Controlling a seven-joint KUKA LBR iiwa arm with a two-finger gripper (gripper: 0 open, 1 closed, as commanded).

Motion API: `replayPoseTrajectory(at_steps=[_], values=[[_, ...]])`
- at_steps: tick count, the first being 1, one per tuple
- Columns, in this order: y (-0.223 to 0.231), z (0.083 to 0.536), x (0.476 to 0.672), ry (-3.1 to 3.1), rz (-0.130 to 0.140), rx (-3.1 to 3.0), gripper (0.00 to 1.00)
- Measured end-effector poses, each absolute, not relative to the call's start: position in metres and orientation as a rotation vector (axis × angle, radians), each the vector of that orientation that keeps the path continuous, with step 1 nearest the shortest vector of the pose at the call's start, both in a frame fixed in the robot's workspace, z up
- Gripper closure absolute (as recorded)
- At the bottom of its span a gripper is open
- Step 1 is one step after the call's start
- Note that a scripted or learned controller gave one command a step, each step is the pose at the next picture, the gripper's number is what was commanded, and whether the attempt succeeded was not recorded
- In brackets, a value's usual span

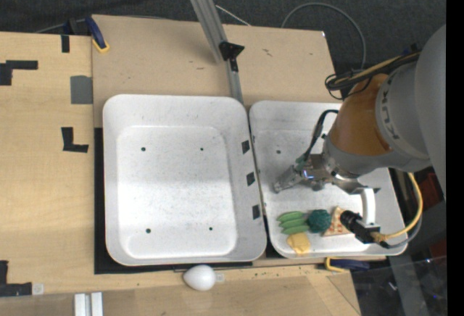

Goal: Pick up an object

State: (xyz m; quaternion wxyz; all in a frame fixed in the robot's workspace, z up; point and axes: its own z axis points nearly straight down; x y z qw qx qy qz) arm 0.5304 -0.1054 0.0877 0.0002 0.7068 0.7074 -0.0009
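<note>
The gripper [284, 182] hangs at mid-right of the frame over the right bin [272, 122], fingers apparently narrow and holding nothing, so the approach is still open: next it must drop onto the green toy [292, 219] below.

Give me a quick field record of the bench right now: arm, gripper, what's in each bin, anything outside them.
arm: grey KUKA arm with orange band, reaching in from the right over the right bin
gripper: two-finger gripper, low over the right shallow white bin, nothing seen between its fingers
right bin contents: green ridged toy, dark green round toy, yellow block, orange-red flat piece, clustered at the near edge
left shallow white bin: no objects seen
outside bins: white egg-shaped object on the bench
</note>
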Motion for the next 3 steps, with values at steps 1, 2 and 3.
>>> replayPoseTrajectory(at_steps=[1,2,3], values=[[-0.104,0.099,0.53,2.225,-0.002,2.221,1.0],[-0.105,0.151,0.541,2.221,0.003,2.218,1.0],[-0.11,0.213,0.544,2.22,0.004,2.217,1.0]])
